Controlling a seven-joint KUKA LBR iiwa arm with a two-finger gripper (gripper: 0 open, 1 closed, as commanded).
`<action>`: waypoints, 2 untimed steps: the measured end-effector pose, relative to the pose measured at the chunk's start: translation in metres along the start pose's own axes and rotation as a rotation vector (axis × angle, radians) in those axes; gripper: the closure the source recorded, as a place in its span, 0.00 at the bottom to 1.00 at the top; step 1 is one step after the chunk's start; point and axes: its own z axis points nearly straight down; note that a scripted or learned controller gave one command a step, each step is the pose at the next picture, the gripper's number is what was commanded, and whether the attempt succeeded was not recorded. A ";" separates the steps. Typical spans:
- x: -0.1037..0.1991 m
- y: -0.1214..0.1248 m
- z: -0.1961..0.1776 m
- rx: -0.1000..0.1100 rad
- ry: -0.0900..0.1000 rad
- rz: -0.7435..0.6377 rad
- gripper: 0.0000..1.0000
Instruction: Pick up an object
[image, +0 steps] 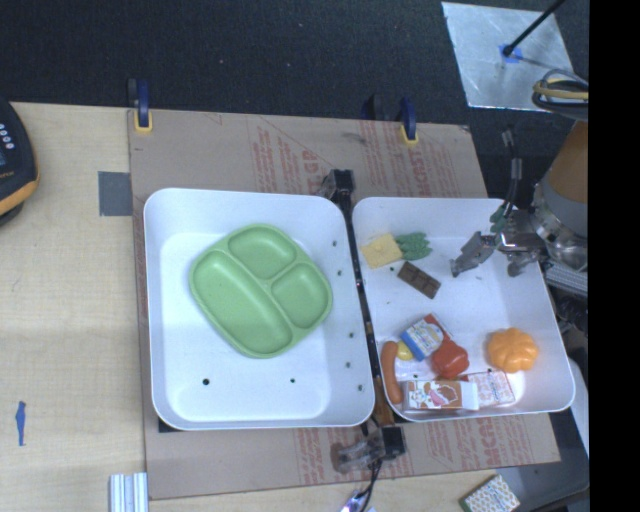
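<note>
The right bin (535, 300) holds several small items: a yellow cheese wedge (381, 250), a green leafy piece (413, 244), a brown chocolate bar (419, 280), a red and blue packet (424, 336), a red pepper (451, 359), an orange pumpkin (512, 349), an orange sausage (389, 372) and a flat carton (462, 393). My gripper (492, 262) hovers over the bin's upper right part, to the right of the chocolate bar. Its fingers are spread open with nothing between them.
The left bin (180, 390) carries a green divided plate (262, 288). Both bins rest on a cardboard sheet (250, 150) clamped to the bench. A black and yellow device (12, 160) sits at the far left edge.
</note>
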 end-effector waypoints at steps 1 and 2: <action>0.023 0.043 0.126 -0.002 -0.001 -0.004 0.00; 0.021 0.041 0.112 0.002 -0.001 -0.002 1.00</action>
